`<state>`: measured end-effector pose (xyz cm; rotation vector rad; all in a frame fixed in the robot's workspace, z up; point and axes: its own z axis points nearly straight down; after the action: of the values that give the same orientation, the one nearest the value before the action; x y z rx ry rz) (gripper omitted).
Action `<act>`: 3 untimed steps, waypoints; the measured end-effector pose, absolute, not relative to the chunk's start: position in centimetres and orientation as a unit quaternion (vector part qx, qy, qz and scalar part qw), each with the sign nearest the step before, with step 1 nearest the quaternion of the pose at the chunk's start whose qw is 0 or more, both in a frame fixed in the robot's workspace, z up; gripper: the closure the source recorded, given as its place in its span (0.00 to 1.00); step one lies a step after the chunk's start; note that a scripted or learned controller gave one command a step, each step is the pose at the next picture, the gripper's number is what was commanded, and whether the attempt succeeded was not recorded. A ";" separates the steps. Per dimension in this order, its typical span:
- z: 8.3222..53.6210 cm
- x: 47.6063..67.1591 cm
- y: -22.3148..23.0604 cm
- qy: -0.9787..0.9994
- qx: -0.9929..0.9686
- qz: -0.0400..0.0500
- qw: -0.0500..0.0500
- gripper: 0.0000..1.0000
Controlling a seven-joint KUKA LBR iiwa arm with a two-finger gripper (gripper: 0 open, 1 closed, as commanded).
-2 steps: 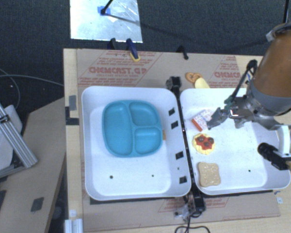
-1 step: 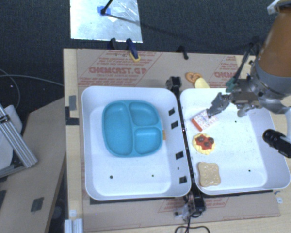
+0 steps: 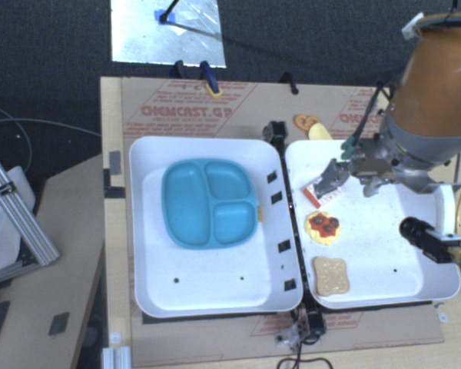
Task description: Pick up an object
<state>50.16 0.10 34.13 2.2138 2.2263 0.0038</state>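
A cardboard-covered bench point(image 3: 184, 106) fills the frame's middle, bearing two white bins. The left bin point(image 3: 150, 283) holds a blue divided plate point(image 3: 209, 203). Over the right bin point(image 3: 384, 283), the gripper point(image 3: 328, 181) hovers; its opening I cannot tell. Below lie toy pizza point(image 3: 323, 227) and toast point(image 3: 331, 275).

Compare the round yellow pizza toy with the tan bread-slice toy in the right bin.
The round yellow pizza toy carries red topping; the tan bread-slice toy is plain. The pizza is circular, the bread squarish. The pizza lies nearer the gripper, the bread nearer the bin's front edge. Both lie flat in the right white bin.
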 end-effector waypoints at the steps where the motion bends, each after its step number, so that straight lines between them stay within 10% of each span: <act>1: 35.7 48.7 5.7 0.710 0.704 0.002 0.001 0.00; 2: 41.4 48.7 11.5 0.710 0.704 0.004 0.002 0.00; 3: 42.3 48.8 11.2 0.711 0.704 0.003 0.002 1.00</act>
<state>48.76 11.22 42.27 2.2080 2.2295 0.0097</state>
